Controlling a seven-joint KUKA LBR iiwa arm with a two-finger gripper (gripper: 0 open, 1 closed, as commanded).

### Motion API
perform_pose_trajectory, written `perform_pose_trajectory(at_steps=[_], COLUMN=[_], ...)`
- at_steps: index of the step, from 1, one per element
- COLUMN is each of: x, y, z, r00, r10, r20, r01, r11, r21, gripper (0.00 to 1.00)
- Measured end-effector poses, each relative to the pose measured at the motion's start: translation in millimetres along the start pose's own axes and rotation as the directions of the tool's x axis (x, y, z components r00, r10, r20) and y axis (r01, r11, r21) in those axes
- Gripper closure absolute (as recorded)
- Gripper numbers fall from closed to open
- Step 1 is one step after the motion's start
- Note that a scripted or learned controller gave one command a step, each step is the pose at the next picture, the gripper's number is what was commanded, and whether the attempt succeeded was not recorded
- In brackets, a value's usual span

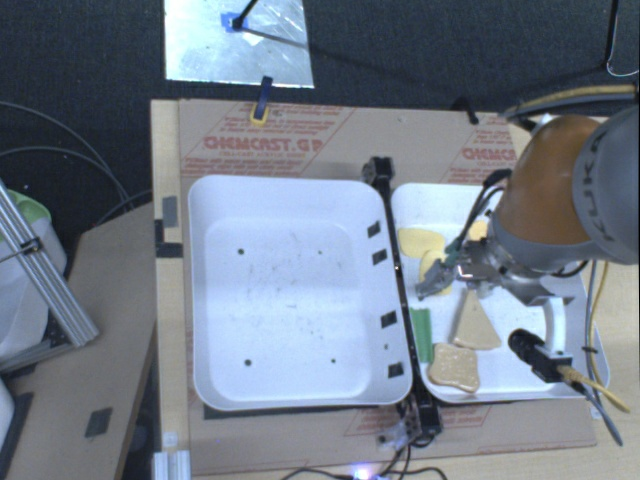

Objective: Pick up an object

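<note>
My gripper (pixel 438 280) hangs low over the left part of the right bin (pixel 520 393), with the grey and orange arm (pixel 560 198) above it covering the bin's right side. Just above and left of the gripper lies a yellow piece (pixel 420 240). Below the gripper lie a tan wedge (pixel 478 330) and a tan toast-shaped piece (pixel 454 367). A green strip (pixel 422 334) lies along the bin's left wall. Nothing is visibly held.
The left bin (pixel 290 190) stands beside the right one, and a black rail with clips (pixel 392 268) runs between them. Both rest on a cardboard sheet (pixel 300 138). A metal frame (pixel 45 278) stands at the far left.
</note>
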State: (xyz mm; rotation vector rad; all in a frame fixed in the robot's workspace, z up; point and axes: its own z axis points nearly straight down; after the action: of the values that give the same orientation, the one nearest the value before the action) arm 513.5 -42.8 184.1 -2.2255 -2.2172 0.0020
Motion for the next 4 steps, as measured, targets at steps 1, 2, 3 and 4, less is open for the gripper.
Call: perform_pose_trajectory(at_steps=[1,2,3,4], x=[121,226,157,113], y=[28,-17,65,51], z=[0,19,-118,7], r00=[1.000,1.000,1.000,1.000], r10=[-0.019,-0.019,0.000,0.001], r20=[-0.007,-0.006,-0.001,0.003], r01=[0.019,0.019,0.000,-0.001], r11=[1.000,1.000,1.000,1.000], r21=[-0.004,0.003,-0.021,0.010], gripper=[0.00,0.00,0.00,0.00])
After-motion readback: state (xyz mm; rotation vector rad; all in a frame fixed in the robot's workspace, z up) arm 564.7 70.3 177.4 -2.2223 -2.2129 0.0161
